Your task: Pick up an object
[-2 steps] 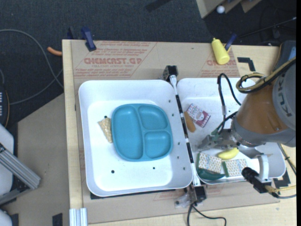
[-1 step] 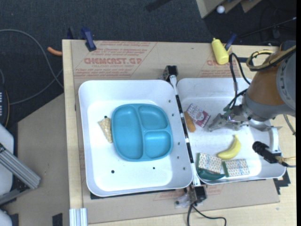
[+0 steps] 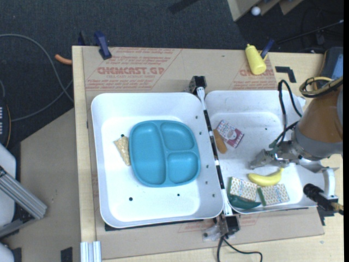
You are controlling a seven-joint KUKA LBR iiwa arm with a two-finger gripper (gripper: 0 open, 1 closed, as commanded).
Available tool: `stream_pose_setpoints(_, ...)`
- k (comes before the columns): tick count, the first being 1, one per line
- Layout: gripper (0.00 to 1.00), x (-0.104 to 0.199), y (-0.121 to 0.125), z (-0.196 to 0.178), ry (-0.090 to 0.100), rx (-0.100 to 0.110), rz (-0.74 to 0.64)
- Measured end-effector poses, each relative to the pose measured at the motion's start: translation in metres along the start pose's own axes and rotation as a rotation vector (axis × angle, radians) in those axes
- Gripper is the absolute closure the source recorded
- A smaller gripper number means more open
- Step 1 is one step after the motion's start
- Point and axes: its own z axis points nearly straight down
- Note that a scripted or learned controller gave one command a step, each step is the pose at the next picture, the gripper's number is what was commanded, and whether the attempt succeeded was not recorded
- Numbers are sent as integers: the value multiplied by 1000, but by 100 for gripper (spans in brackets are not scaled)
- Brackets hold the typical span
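My gripper [image 3: 266, 157] hangs low in the right bin [image 3: 245, 96], reaching in from the right, just above a yellow banana [image 3: 265, 178]. Its fingers look spread with nothing between them. A red and white packet [image 3: 229, 134] and a small orange-brown piece [image 3: 220, 142] lie to the gripper's upper left. At the bin's front sit a pale sponge block [image 3: 242, 188], a patterned block [image 3: 276, 193] and a dark green item [image 3: 244, 203].
The left bin [image 3: 147, 213] holds a blue divided plate [image 3: 164, 152] with a tan sponge piece [image 3: 123, 149] at its left side. A yellow bottle [image 3: 254, 59] and a blue clamp [image 3: 102, 45] rest on the bench behind the bins. Black cables run beside the arm.
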Motion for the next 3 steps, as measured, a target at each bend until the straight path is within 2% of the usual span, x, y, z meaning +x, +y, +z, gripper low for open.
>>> stream_pose_setpoints(1, 0, 17, -30, 0, 0, -1, 0)
stream_pose_setpoints(2, 100, 16, -30, -10, -1, -3, 1)
stream_pose_setpoints(3, 0, 17, -30, -10, 0, -3, 1)
